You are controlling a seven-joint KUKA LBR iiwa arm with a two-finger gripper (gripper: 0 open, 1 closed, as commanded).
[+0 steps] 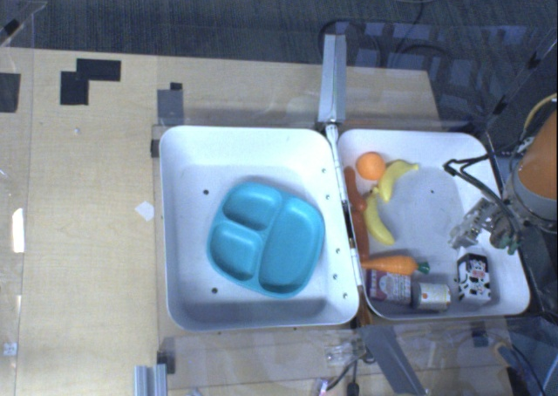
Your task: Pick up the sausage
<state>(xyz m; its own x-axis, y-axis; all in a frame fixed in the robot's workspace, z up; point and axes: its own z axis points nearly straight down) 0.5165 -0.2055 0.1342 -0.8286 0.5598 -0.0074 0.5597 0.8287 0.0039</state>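
- The bench [87,211] carries two shallow white bins side by side, sharing a middle wall, near its right edge.
- The left bin [177,178] holds a blue divided plate [266,237], lying flat in its middle, well clear of the task.
- The right bin [432,194] holds all the small goods, crowded toward its left wall and near edge. Its middle and right are left bare.
- The arm [536,172] reaches in over the right bin's right edge. Its jaws hang above the bare floor beside that edge, near the carton. I cannot tell whether they are open or closed, and nothing shows between them.
- The banana [379,215] curves down the left part of the bin, just beside the sausage.
- The sausage [352,198], reddish-brown and long, lies tight along the right bin's left wall, running from the far end toward the near end. It is across the bin from the jaws.
- By my judgement, the wall on one side and the banana on the other leave little room for a grasp.
- The carrot [388,264] lies crosswise just below the banana, its thick end near the sausage's near end.
- A can [405,290] lies on its side along the near edge.
- A cow-patterned carton [473,278] sits in the near right corner.
- An orange [370,166] rests by the banana's far tip.
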